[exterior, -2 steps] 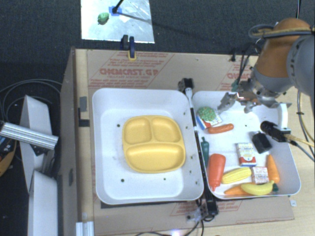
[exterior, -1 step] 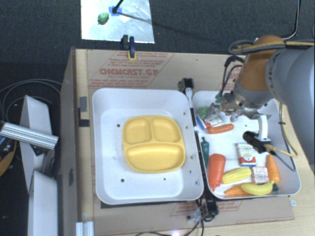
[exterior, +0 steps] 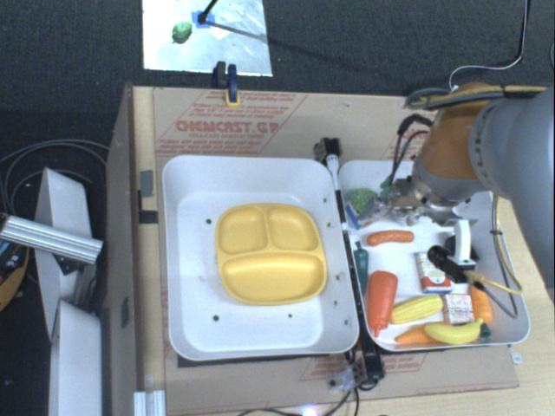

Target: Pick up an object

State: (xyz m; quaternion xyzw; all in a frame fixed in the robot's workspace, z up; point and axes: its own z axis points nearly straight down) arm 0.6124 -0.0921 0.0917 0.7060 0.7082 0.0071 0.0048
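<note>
The gripper (exterior: 395, 199) hangs over the right bin (exterior: 520, 315); its grip I cannot tell. Near it the sausage (exterior: 390, 237) lies left-right, the carrot (exterior: 380, 300) beside corn (exterior: 416, 308).

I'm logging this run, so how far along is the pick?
Nothing looks picked yet: carrot, corn, banana and sausage all lie in the right bin. The gripper is low over that bin's far end near the green item. Grasping and lifting remain.
</note>
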